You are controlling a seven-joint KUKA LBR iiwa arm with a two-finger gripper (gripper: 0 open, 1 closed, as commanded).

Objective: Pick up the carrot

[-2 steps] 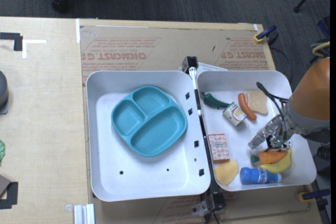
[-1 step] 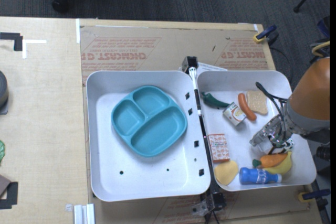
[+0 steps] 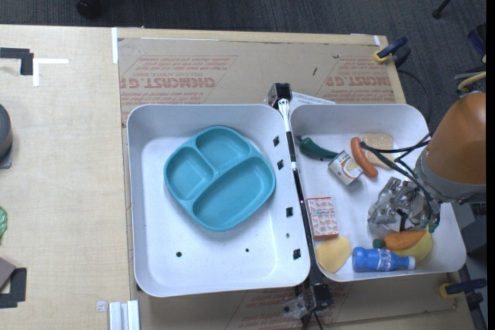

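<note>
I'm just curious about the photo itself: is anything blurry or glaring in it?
In the camera view, lighting is even and soft; the white bins look bright without harsh glare; the blue plate is sharp; the claw near the carrot looks smeared and hard to read.

2 white bins; 1 blue plate; 1 carrot; 1 bottle; 1 sausage.

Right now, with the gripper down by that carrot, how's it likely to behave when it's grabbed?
The carrot looks like smooth moulded plastic, so probably stiff, light and a bit slippery. Its tapered, rounded shape may roll or squirt out. It lies against the yellow fruit, which could get nudged.
</note>
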